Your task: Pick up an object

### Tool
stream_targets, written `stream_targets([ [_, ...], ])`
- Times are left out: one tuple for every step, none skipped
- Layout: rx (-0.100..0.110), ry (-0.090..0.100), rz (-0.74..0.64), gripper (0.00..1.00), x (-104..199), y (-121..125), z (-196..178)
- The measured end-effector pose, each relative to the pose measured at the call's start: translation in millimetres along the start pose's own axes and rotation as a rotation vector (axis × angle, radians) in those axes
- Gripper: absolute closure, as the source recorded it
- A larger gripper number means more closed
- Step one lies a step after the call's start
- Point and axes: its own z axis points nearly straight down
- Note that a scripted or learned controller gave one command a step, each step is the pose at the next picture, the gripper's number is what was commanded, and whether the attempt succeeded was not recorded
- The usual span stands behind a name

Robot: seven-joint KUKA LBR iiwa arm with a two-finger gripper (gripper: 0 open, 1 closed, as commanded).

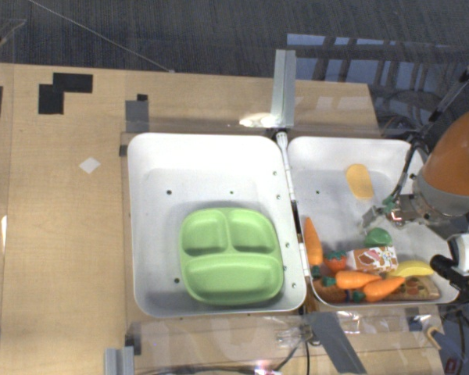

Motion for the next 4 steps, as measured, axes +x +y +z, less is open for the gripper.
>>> stream_targets([
  [0.012, 0.001, 0.067, 0.00, 21, -19, -109],
  [0.013, 0.000, 0.221, 0.00, 10, -48, -143],
  [0.017, 0.000, 0.430, 0.00, 31, -9, -12],
  [0.005, 0.002, 0.312, 0.00, 6, -9, 0],
])
